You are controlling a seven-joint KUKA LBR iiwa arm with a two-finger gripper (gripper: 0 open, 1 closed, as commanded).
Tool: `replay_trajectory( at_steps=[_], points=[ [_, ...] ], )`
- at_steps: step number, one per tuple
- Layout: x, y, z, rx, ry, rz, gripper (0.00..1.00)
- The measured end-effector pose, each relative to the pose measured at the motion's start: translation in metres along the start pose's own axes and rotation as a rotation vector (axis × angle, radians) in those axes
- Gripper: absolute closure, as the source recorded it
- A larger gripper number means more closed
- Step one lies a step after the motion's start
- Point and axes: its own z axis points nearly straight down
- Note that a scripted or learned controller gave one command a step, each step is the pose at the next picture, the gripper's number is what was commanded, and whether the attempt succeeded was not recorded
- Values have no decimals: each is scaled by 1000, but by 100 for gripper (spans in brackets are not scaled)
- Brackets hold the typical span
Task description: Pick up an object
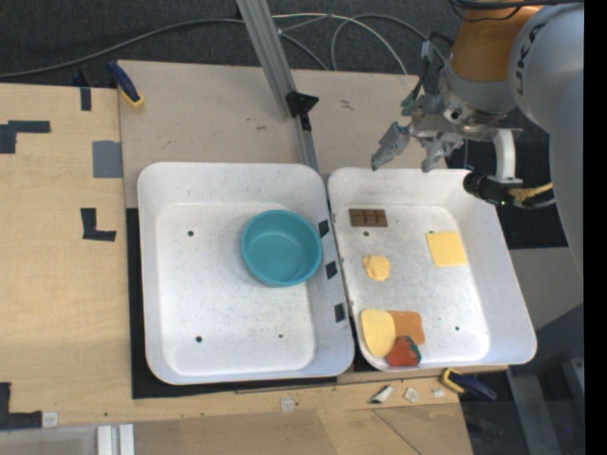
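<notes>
Brown rectangular chocolate-like block [368, 218] lies in the right white bin [493, 282], just below my empty, spread-apart gripper [408, 157].

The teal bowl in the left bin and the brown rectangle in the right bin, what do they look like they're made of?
The teal bowl looks like molded plastic: uniform colour, smooth surface, soft sheen on the rim. The brown rectangle looks like a plastic or rubber toy chocolate bar, matte, with scored segments; the view is too small to tell which.

Teal bowl [280, 246]; brown chocolate bar [368, 218]; yellow square [446, 248]; 2 white speckled bins [171, 254].
</notes>
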Motion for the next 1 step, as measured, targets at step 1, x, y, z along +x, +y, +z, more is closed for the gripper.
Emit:
replay_trajectory(
  at_steps=[1],
  points=[
    [0, 0, 0, 0, 0, 0, 0]
  ],
)
